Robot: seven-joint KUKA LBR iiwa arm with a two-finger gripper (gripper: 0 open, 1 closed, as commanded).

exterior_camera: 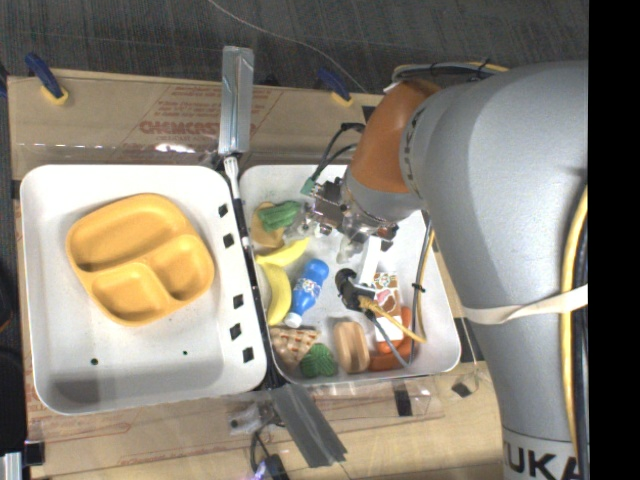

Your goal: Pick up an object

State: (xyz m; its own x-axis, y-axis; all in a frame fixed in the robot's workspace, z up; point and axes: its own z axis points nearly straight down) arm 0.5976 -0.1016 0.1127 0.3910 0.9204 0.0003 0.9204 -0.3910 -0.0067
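The right bin (pixel 430 353) holds several toy foods. A green vegetable (pixel 280 213) lies at its upper left, on a tan piece. Below it are a yellow banana (pixel 276 273) and a blue-and-white bottle (pixel 308 288). Along the front wall sit a ridged tan shell (pixel 293 343), a green broccoli (pixel 320 361), a bun (pixel 350 346) and an orange carrot (pixel 388 353). A small printed box (pixel 386 288) lies mid-bin. My gripper (pixel 332 218) hangs low over the upper middle of this bin, just right of the green vegetable and above the bottle.
The left bin (pixel 60 368) holds a yellow divided plate (pixel 140 258). A metal divider (pixel 236 98) stands between the bins at the back. The grey arm (pixel 500 198) covers the right bin's right side.
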